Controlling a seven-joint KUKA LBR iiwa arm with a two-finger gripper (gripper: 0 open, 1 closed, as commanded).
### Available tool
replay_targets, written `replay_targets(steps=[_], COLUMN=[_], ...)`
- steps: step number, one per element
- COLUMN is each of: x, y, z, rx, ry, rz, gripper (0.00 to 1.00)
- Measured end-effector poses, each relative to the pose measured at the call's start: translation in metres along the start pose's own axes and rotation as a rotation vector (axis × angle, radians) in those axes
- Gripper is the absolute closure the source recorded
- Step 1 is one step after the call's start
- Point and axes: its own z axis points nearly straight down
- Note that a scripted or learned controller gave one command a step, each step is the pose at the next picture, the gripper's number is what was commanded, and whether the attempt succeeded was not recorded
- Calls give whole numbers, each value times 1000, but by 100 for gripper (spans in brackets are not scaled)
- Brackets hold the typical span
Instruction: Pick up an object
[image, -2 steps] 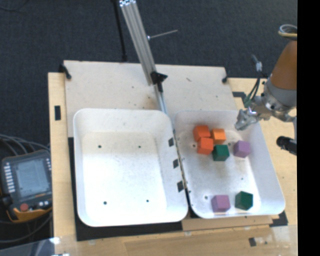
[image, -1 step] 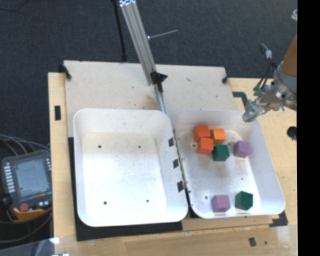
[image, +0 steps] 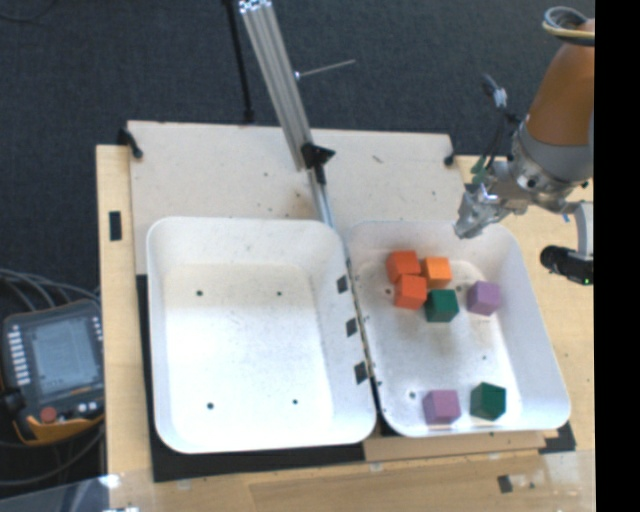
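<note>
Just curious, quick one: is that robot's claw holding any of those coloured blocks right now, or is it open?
End effector: above the right bin's far rim, clear of the blocks; open or closed cannot be told.

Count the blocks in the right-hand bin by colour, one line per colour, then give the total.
Orange blocks: 3
Green blocks: 2
Purple blocks: 2
Total: 7
</note>
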Motion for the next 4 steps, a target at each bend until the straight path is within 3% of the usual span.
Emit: replay_targets(steps=[4], x=[197], y=[12], z=[32], rx=[8], ry=[1], rz=[0], gripper=[100])
